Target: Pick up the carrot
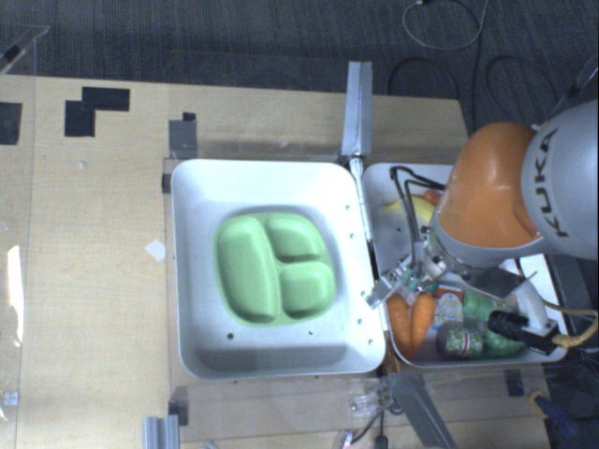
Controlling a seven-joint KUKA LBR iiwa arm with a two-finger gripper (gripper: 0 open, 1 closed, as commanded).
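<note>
Looming at three o'clock, closest to the lens: grey KUKA arm [562,181] with a broad orange band [487,190] above the wrist, reaching down over the right-hand shallow white bin [376,187]. Below the band, at about four o'clock of the frame, the metal pincer [404,283], hanging low in the bin just above the carrots; whether spread or pressed together, cannot tell, wiring and brackets cluttering the tip. Nothing seen pinched between its fingers.

Directly under the pincer, toward five o'clock of it, two orange tapered carrots: the left carrot [400,322] and the right carrot [422,318], lying side by side and touching, long axes running roughly twelve to six, smooth, plastic-looking and bright orange, thick ends toward the bin's near wall. Just beside them at three o'clock, a green-and-red labelled can [459,341] on its side, and past it a green leafy-looking item [501,344]. Farther up the same bin, at twelve o'clock from the pincer, a pale yellow piece [423,211], partly hidden by the arm.

Left of centre, the second shallow white bin [192,251], carrying a light green three-compartment plastic tray [276,267] lying flat, one long compartment at nine o'clock and two smaller ones at three. Underneath all, a tan wooden worktop [84,279].
</note>
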